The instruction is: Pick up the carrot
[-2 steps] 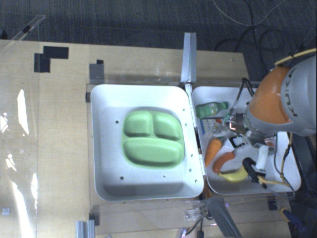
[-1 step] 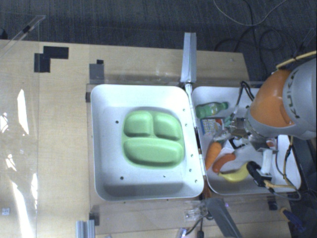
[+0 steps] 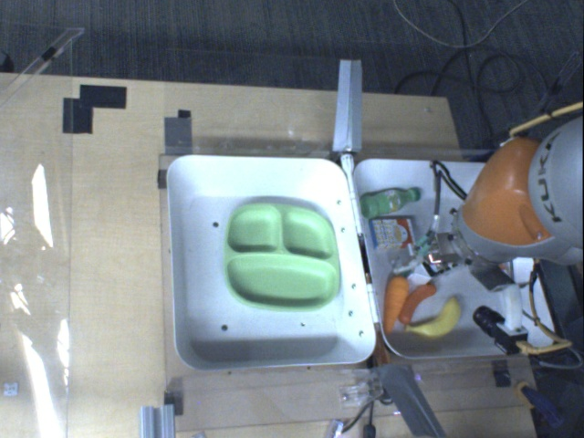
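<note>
The carrot (image 3: 395,301) is orange and lies near the front left corner of the right bin (image 3: 453,345), its length running front to back. A red pepper (image 3: 418,300) rests against its right side. My gripper (image 3: 425,255) hangs over the middle of the right bin, just behind and slightly right of the carrot's top end. The orange wrist band (image 3: 504,199) and grey arm reach in from the right and hide the bin's right part. I see nothing held in the gripper.
A yellow banana (image 3: 439,320) lies at the right bin's front, right of the pepper. A green bottle (image 3: 390,200) and a small printed packet (image 3: 391,234) sit at its back left. The left bin (image 3: 187,272) holds a green divided plate (image 3: 280,253).
</note>
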Robot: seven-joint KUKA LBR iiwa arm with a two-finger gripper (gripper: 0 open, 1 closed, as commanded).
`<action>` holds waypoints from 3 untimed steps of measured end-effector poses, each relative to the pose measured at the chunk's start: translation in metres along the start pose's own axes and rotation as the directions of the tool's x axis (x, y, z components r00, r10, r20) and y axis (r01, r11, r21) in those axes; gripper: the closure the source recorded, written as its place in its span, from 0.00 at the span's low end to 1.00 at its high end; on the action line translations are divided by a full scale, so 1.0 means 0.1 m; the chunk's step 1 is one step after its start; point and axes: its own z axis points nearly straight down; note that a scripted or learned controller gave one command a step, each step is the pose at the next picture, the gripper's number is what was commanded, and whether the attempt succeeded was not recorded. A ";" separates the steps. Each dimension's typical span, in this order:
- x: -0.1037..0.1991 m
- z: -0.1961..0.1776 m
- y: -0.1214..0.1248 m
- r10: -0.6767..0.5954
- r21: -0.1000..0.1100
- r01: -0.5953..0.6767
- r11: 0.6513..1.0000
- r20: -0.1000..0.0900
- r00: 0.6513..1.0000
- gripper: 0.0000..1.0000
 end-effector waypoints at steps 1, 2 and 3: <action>-0.01 0.00 -0.12 -0.180 -0.003 0.180 0.984 0.000 0.984 0.00; -0.02 -0.15 -0.06 -0.180 -0.017 0.180 0.983 0.006 0.984 1.00; 0.45 -0.79 -0.22 0.093 0.071 -0.091 0.993 -0.023 0.995 1.00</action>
